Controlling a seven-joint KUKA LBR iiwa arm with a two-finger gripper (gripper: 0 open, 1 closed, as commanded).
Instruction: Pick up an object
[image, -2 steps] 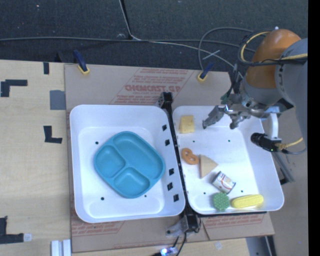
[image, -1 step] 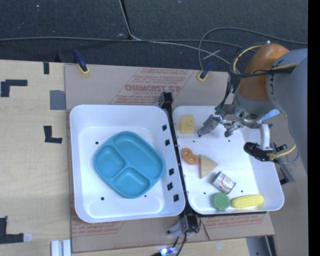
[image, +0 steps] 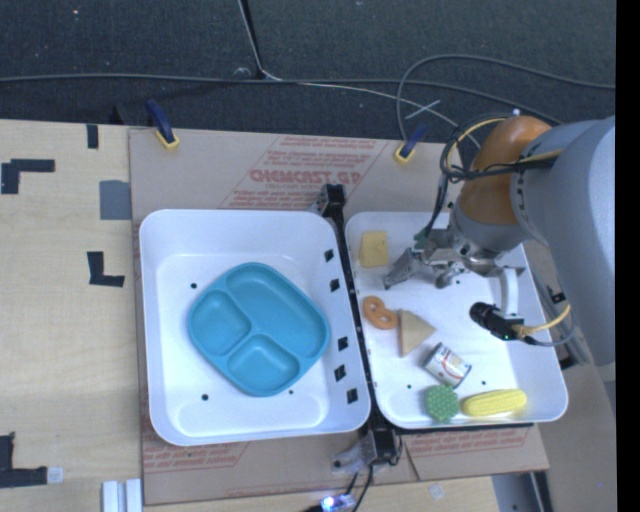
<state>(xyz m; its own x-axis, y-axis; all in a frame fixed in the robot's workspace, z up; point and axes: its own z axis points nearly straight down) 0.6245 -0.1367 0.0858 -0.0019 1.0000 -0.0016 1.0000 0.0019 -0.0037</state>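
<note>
arm (image: 560, 190) cut off at right edge

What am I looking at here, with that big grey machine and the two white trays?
One camera above the bench looks down at a slant. The grey shape on the right is a robot arm, reaching in; its gripper hangs over the right bin. I see nothing between its fingers. That bin holds toy food: a yellow cheese cube, an orange pretzel, a tan wedge, a small can, a green bumpy ball and a corn cob. The left bin holds a blue divided plate.
</note>
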